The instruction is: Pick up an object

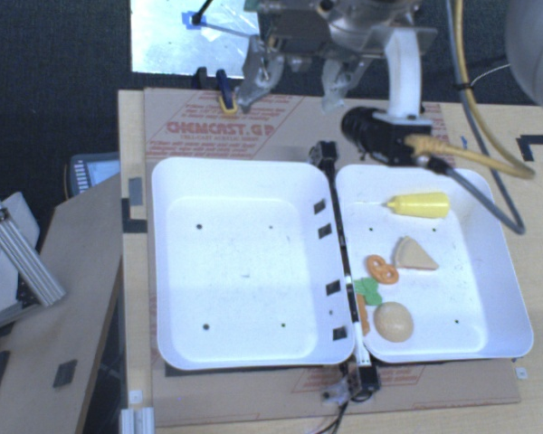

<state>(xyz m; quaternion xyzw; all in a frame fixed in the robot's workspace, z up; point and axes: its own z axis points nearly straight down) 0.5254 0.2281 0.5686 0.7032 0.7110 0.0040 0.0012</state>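
Yellow plastic marks the most obvious target: a small mustard-like bottle (pixel 420 205) lies on its side in the right bin (pixel 498 269), near the back wall. Its long axis runs left to right in the camera view, with the thin nozzle pointing left toward the divider between the 2 bins.

The gripper (pixel 294 81) hangs high above the back edge of the worktop (pixel 136 143), behind the left bin (pixel 231 269) and not over any object. Its 2 fingers (pixel 256 80) stand clearly apart, and nothing is between them, so the jaws are spread and hold nothing.

From the jaws, all 5 objects lie forward and to the right in the view, and well below. The bottle is the nearest of them. Further toward the front of the right bin lie a tan wedge (pixel 415 254), an orange pretzel shape (pixel 380 269), a green piece (pixel 368 289) close to the divider, and a beige round object (pixel 394 321). The pretzel and the green piece are just beside each other; the wedge and the round object have more free space around them.

I judge that the next move needs a travel over the right bin and then a descent, with the fingers closing across the short side of the bottle, not along it.

The bins are white, shallow and smooth, on a brown cardboard sheet (pixel 222 127) with red print. Dark floor (pixel 54 61) surrounds the worktop, and a yellow cable (pixel 475 156) passes over the back corner of the right bin.
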